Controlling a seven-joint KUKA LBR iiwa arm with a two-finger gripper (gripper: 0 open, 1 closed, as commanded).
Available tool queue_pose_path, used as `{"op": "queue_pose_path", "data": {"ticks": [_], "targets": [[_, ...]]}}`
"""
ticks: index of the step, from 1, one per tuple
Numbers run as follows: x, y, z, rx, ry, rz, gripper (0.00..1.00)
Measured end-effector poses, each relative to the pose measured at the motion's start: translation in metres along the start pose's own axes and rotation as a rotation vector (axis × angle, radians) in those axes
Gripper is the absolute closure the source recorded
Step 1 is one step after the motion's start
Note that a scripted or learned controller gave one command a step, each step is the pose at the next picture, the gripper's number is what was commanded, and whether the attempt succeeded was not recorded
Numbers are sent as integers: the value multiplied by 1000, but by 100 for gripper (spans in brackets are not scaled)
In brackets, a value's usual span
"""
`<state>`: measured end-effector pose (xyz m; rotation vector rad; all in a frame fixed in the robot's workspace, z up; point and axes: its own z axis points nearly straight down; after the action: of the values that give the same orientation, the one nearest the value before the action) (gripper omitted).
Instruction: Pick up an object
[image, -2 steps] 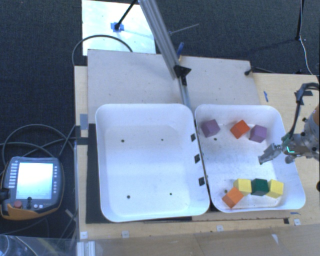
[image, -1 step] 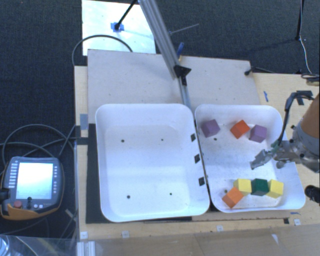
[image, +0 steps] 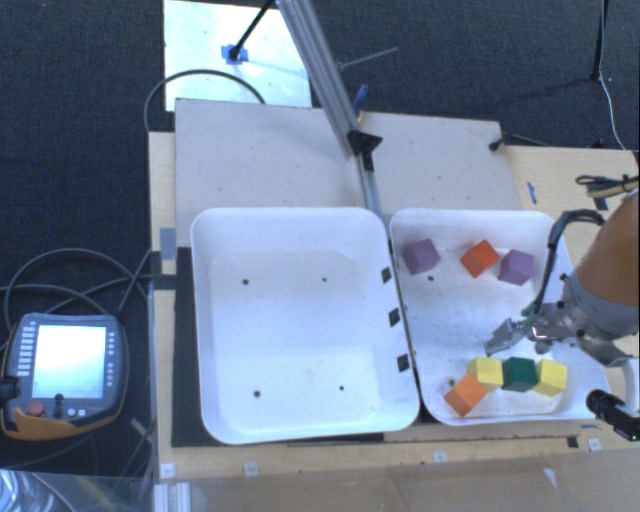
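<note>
Nothing is lifted yet; every block lies loose in the right bin, a shallow, smooth white plastic tray, so the grasp is all still to come; the grey arm leans over that bin's far right side; its gripper hovers just above the green block, though whether its pincer is apart or together I cannot tell; the blocks look matte, square-edged cubes; a yellow block and an orange block sit beside the green one.

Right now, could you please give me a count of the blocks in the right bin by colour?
Purple blocks: 2
Orange blocks: 2
Yellow blocks: 2
Green block: 1
Total: 7, all in the right bin
</note>
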<state>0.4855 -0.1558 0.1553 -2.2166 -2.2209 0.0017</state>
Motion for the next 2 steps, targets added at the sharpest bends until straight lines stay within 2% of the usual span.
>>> {"op": "queue_pose_path", "data": {"ticks": [1,2], "targets": [[-9,4,40,-13,-6,-2,0],[-8,4,31,-11,-4,-2,100]]}}
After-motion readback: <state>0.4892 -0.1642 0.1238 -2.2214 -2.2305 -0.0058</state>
